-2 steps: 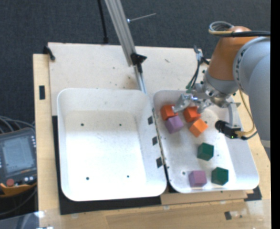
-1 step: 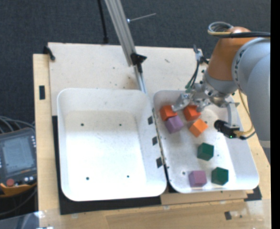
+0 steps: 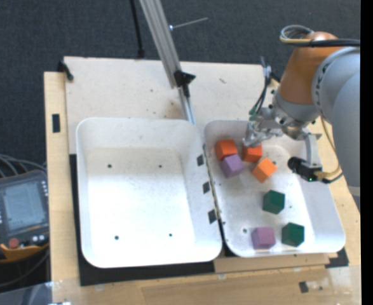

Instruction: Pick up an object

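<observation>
**Gripper down among blocks, right bin**

Nearest the camera, at the right bin's (image 3: 326, 199) front edge, a purple block (image 3: 262, 237) and a green block (image 3: 293, 234) sat side by side. A second green block (image 3: 274, 201) lay behind them, apart. Further back a cluster: orange block (image 3: 225, 149) touching another purple block (image 3: 232, 164), a small orange block (image 3: 253, 153) just beside, and a tilted orange block (image 3: 264, 169) near that.

Gripper (image 3: 255, 138) was low over the small orange block, at or touching its top. Finger spread could not be made out; grip on the block not confirmed. Wrist and cabling hid the bin's back corner. Arm (image 3: 313, 75) was cut off at right.

Left bin (image 3: 142, 189) lay alongside. A slanted metal post (image 3: 164, 43) stood behind the bins; a pendant (image 3: 18, 211) sat off the bench at left.
</observation>
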{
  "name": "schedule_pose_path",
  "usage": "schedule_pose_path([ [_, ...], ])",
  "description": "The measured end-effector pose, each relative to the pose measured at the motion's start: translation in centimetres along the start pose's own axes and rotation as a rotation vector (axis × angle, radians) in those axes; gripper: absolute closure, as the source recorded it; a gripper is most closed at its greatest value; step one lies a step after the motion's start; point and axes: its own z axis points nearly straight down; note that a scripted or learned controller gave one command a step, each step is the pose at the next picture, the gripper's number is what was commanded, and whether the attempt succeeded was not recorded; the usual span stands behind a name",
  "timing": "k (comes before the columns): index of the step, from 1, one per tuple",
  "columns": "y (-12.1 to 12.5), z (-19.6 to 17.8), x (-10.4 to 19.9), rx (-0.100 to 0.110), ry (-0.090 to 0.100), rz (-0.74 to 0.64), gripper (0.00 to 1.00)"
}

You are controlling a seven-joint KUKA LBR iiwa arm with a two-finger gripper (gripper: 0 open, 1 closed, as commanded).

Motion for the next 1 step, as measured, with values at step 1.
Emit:
schedule_pose_path([
  [1, 0.97, -6.21, 0.21, 0.017, 0.006, -0.004, 1.00],
])
